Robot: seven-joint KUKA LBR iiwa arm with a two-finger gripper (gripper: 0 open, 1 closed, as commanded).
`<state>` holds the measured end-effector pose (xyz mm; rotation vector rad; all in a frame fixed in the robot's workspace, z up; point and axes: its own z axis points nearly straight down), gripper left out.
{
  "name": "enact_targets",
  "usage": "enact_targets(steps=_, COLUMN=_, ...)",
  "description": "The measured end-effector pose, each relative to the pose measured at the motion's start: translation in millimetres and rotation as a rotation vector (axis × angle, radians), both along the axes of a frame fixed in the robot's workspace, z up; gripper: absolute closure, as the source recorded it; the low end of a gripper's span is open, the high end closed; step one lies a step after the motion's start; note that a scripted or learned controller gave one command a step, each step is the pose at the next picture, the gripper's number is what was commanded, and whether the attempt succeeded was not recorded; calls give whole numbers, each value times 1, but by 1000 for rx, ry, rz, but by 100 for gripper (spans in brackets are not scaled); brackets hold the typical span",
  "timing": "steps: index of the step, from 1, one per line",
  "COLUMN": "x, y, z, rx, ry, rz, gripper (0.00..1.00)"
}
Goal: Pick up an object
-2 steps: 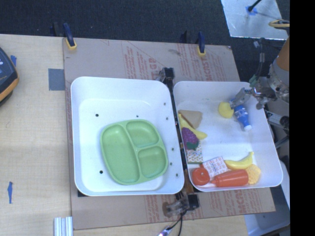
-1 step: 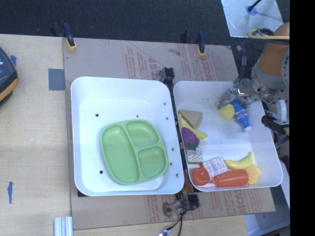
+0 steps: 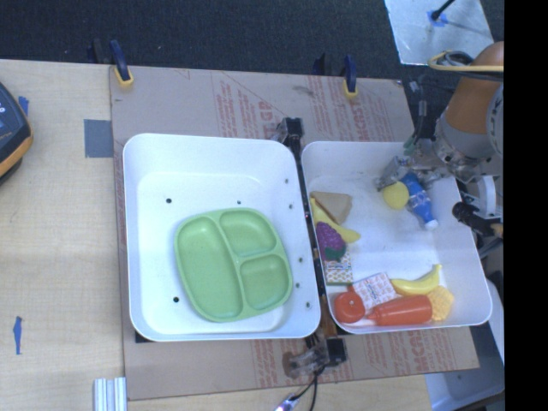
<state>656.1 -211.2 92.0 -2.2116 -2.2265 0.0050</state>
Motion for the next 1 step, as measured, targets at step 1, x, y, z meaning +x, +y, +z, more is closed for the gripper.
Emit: enact_targets(steps=1, x=0, y=43, z=0, rx=0, ry=0, rz=0, gripper=0)
